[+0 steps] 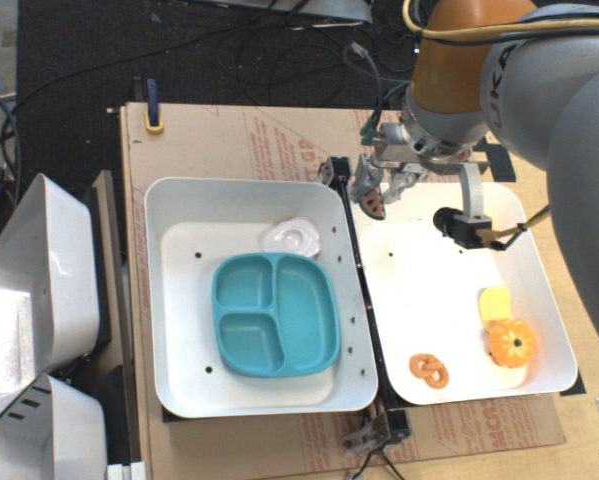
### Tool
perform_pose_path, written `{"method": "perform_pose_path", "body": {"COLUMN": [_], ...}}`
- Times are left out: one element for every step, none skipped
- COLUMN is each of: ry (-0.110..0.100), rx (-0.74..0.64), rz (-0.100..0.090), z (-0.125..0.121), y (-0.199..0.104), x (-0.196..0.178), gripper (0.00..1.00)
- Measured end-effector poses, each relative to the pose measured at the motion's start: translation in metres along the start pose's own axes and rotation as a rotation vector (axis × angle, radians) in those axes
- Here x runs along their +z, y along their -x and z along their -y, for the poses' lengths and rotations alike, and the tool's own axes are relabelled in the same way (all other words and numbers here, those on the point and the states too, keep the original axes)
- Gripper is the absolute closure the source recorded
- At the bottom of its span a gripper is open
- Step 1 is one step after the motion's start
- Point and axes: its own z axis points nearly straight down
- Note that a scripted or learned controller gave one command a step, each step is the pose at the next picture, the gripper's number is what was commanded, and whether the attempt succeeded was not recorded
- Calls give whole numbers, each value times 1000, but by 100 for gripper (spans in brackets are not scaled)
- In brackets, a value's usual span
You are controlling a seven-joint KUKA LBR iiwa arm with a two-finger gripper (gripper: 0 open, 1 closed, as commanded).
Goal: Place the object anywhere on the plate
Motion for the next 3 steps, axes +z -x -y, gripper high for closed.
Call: {"method": "perform_pose_path", "body": {"ry": [3, -2, 3], "rx": [-1, 0, 2], "rz": [0, 1, 1], "z": [-3, 5, -8], "y": [-53, -96, -121], "x": [-5, 10, 8], "gripper": [100, 100, 100]}}
